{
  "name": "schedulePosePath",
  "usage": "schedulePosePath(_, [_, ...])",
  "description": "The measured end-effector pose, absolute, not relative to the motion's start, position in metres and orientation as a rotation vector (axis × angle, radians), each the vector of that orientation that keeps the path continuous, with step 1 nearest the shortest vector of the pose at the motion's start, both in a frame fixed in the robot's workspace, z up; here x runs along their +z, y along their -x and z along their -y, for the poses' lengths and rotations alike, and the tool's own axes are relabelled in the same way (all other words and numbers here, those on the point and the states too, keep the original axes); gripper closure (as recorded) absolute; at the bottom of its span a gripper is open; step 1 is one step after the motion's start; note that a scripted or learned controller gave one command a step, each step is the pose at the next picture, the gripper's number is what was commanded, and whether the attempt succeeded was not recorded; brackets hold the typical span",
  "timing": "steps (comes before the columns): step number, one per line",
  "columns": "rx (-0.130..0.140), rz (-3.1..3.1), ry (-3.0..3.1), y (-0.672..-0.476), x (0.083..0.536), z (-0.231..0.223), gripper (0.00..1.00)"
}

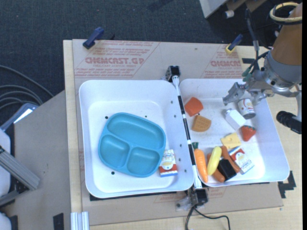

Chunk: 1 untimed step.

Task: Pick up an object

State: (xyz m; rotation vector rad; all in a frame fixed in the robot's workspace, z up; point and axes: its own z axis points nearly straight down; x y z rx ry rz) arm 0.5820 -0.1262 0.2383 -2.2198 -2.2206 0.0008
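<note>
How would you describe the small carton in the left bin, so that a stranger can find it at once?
Start at the left bin, which holds a blue divided tray. At the tray's lower right corner, near the rail between the two bins, stands a small carton. It is white and yellow with a red base, and it is the only loose item beside the tray.

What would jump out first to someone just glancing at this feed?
The big blue divided tray lying in the left bin, with a small juice carton beside its lower right corner. Then the toy food clustered in the right bin, where the gripper hangs over a small can.
</note>
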Motion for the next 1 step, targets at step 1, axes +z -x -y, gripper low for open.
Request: schedulePosePath(1, [0.001, 2.22, 2.221, -0.5498, 0.1001, 0.1241, 0.0])
